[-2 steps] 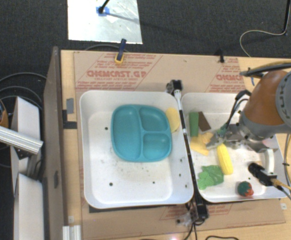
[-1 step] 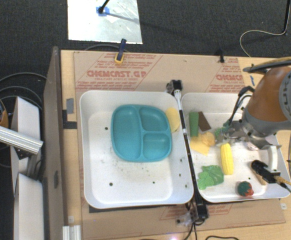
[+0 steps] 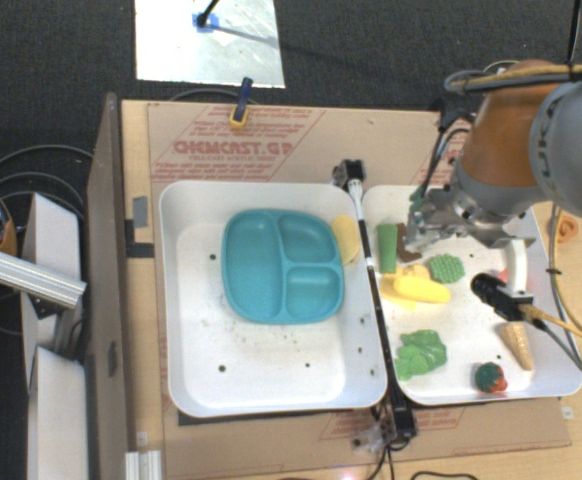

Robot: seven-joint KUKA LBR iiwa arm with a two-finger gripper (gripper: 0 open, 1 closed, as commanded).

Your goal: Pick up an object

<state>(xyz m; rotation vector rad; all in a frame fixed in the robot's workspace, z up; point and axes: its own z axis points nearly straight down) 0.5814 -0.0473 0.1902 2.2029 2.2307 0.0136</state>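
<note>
The grey arm with an orange band (image 3: 516, 138) reached in from the right and stood over the far left part of the right shallow white bin (image 3: 461, 328). The claw (image 3: 423, 226) was low over that corner. Its opening could not be determined from the camera view, and no object was seen in its grasp.

Objects in the right bin:
- A green plastic cylinder (image 3: 386, 248) lay along the left wall, just left of the claw.
- A small brown block (image 3: 409, 248) lay just beside the cylinder, directly under the claw, partly hidden by it.
- A yellow banana-shaped toy (image 3: 419, 288) lay nearer than the brown block.
- A light green knobbly toy (image 3: 445, 267) lay touching or just beside the yellow toy's far right side.
- A dark green leafy toy (image 3: 421, 353) lay near the near left corner.
- A tan ice-cream cone (image 3: 518, 345) lay toward the right wall.
- A red round toy with a green top (image 3: 489, 376) lay by the near wall, just left of the cone's tip.

The left shallow white bin (image 3: 186, 298) held a teal divided plastic plate (image 3: 281, 268) at its centre. A pale yellow piece (image 3: 346, 236) lay against the plate's far right edge, beside the wall shared by the bins. Both bins rested on the cardboard-covered worktop (image 3: 271, 138).
</note>
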